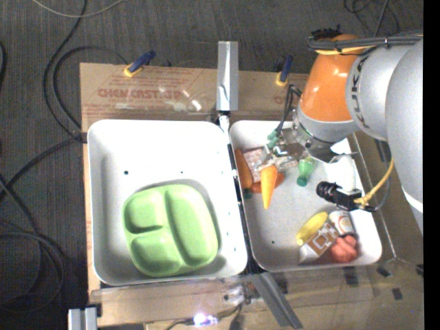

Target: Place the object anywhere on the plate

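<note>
The green plate point(171, 231) with three compartments lies in the left white bin point(110, 150), toward its front. My gripper point(287, 155) hangs low over the back left part of the right white bin point(289, 236). Just below and left of it, an orange carrot point(268, 184) points toward the front. A clear packet with red print point(253, 159) lies beside the carrot, partly under the gripper. Nothing shows as held.
A small green piece point(303, 174) sits right of the carrot. A yellow banana point(311, 227), a brown and white box point(326, 240) and a red toy point(342, 249) crowd the right bin's front right corner. A black cable fitting point(333, 192) hangs from the arm.
</note>
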You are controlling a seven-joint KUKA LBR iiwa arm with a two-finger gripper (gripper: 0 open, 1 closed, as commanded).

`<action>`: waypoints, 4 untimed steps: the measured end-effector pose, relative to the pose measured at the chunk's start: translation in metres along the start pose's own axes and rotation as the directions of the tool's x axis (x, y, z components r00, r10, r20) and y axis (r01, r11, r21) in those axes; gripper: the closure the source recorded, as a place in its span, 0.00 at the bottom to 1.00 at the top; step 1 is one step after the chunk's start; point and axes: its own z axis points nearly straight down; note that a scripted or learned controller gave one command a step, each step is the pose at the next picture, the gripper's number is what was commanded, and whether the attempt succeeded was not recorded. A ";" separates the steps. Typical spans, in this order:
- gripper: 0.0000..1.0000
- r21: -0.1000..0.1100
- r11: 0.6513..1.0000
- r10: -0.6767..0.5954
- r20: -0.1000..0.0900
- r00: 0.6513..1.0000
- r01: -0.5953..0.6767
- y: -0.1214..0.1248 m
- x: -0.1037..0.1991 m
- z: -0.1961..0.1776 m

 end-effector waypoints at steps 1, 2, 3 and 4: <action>1.00 0.001 0.999 -0.036 -0.001 0.999 0.036 -0.025 0.068 0.009; 1.00 0.000 0.959 -0.282 -0.001 0.959 0.282 -0.019 0.137 0.009; 1.00 -0.001 0.850 -0.527 -0.001 0.850 0.527 -0.075 0.152 0.009; 1.00 -0.002 0.793 -0.609 0.001 0.793 0.609 -0.080 0.115 0.008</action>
